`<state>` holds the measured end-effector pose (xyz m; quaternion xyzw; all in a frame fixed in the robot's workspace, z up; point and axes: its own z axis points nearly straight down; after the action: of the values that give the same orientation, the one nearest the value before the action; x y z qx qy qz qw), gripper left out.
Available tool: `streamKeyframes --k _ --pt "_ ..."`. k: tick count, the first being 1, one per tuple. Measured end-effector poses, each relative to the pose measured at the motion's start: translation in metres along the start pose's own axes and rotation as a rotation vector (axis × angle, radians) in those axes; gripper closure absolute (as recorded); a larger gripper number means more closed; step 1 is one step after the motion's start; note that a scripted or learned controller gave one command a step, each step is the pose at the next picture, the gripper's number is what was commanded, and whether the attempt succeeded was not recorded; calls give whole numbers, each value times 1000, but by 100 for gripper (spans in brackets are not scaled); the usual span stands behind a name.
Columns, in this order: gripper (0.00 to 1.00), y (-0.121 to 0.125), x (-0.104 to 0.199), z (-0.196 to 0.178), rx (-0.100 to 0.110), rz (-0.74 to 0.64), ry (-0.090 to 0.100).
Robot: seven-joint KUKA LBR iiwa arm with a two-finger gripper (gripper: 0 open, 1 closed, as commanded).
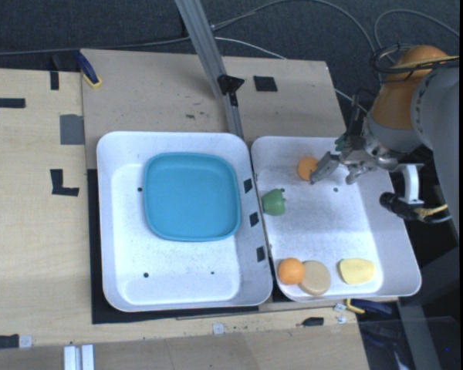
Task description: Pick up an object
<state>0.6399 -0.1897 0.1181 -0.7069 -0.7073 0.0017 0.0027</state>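
In the right bin [386,230] lie a small orange piece [306,168] near the far left, a green piece [274,202] at the left wall, and along the front an orange ball [291,270], a tan round piece [316,277] and a yellow piece [357,270]. My gripper [336,170] hangs over the bin's far part, just right of the small orange piece, fingers spread open. One finger [322,169] reaches toward that piece; nothing sits between the fingers.
The left bin [119,237] holds a blue square plate [191,196]. A grey metal pole [208,45] slants down to the gap between the bins. Cables loop behind the arm at the far right.
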Motion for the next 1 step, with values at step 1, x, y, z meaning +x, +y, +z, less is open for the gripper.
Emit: streamKeyframes --k 1 --pt "100 2 0 -14 -6 -1 -2"
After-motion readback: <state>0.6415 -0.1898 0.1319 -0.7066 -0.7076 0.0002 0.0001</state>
